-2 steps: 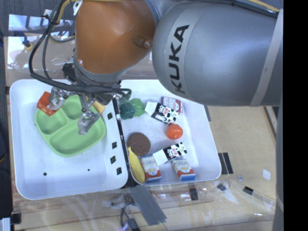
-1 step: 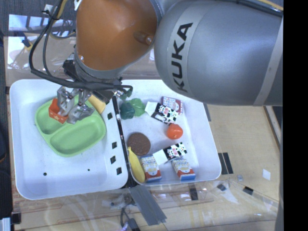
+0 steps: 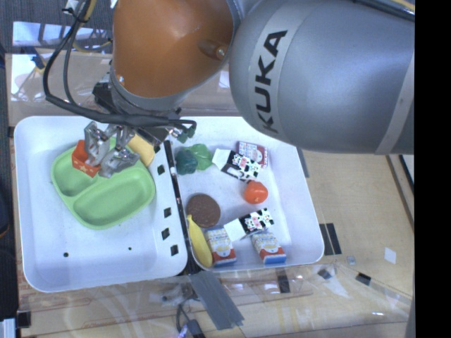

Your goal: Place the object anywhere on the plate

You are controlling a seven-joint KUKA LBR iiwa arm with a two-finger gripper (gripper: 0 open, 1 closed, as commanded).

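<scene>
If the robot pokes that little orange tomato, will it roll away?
Probably. The orange tomato looks round and smooth, so a poke would likely send it rolling. It lies loose in the right bin, so the wall should stop it. It looks shiny, so it might slip out of the hand's pinch.

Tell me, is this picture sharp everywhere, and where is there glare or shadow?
Camera view: the arm close to the lens looks soft, with bright sheen on its grey shell; the bins' contents are sharper; the claw throws a faint shadow on the green plate.

The bench [image 3: 352, 189] bears two white bins [image 3: 42, 259].
</scene>
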